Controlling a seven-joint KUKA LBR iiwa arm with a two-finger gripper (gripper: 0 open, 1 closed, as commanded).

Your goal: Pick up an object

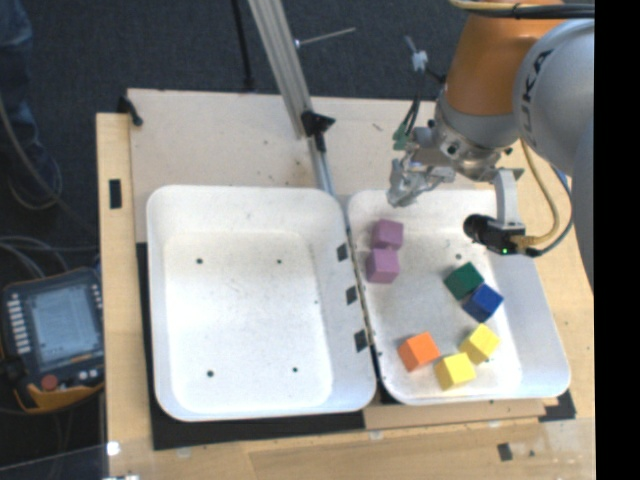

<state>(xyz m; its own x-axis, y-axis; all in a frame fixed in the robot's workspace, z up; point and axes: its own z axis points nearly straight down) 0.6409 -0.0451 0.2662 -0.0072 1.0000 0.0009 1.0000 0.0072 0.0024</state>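
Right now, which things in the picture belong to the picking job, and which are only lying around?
Belong to the job:
gripper
purple blocks
green block
blue block
orange block
yellow blocks
right bin

Only lying around:
left bin
handheld controller
metal post

Handheld control pendant [52, 330] left of bench, slanted aluminium pole [283, 68] behind bins

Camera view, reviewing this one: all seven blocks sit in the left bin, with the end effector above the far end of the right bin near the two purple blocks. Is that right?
Not quite. The camera view shows all seven blocks in the right bin, not the left bin. The rest stands: the end effector is above the right bin's far end, near the two purple blocks.
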